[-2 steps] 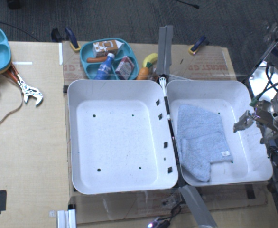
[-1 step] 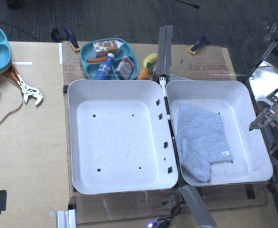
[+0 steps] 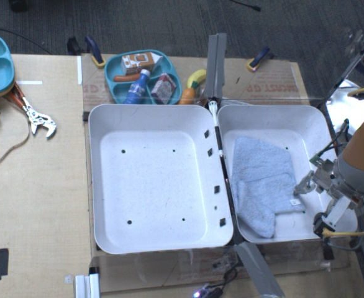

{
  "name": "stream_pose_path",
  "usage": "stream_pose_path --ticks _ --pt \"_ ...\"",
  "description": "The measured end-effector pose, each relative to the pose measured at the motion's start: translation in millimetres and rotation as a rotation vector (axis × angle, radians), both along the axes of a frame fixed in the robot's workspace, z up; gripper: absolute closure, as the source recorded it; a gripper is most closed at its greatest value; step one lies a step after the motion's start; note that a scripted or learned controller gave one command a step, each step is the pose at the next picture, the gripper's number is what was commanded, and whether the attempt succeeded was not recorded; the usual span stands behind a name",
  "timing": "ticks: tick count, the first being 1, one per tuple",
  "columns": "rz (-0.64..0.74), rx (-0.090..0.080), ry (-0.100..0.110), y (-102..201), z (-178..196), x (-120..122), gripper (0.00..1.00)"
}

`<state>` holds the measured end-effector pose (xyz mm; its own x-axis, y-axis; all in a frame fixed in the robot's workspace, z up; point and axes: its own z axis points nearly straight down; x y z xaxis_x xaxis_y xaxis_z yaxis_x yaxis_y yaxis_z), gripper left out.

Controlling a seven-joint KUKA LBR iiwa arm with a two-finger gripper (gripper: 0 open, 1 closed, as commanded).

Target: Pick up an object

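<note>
Camera view: looks down at a slant on a worktop (image 3: 39, 191) bearing two shallow white bins side by side.
Task's thing: one pale blue towel (image 3: 261, 182), the only loose object in either bin, so I judge it the thing to be picked up.
Towel's place: it lies in the right bin (image 3: 270, 119), crumpled flat on the floor, spread from the bin's middle toward the near edge and closer to the left wall.
Left bin: the left bin (image 3: 151, 185) shows only its bare white floor with a few dark dots.
Arm: the grey KUKA arm (image 3: 356, 160) reaches in from the right, over the right bin's right rim.
Gripper: the gripper (image 3: 315, 197) hangs by the right bin's right wall, just beside the towel's right edge; this placement reads to me as an approach from the side toward the cloth's border.
Fingers: the view is too cluttered at the tip to tell whether they stand apart or together, and no cloth is visible between them.
Far side: one teal divided tray (image 3: 143, 76) sits beyond the bins, likely set aside as spare stock; it holds a small box, a blue bottle and other small items.
Beside it: one yellow banana (image 3: 196, 78) lies just right of the tray.
Left worktop: one wrench (image 3: 38, 120) lies well apart from the bins.
Clamps: three clamps are visible along the far edge, presumably fixing the board.
</note>
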<state>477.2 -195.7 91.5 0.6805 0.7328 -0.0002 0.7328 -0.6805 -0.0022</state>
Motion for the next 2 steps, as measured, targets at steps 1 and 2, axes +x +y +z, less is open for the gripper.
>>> stream_pose_path --ticks 1,2 --pt "-0.099 -0.002 0.001 -19.4 83.4 0.1 0.0" --pt "-0.44 -0.003 0.002 -7.9 146.2 0.5 0.0"
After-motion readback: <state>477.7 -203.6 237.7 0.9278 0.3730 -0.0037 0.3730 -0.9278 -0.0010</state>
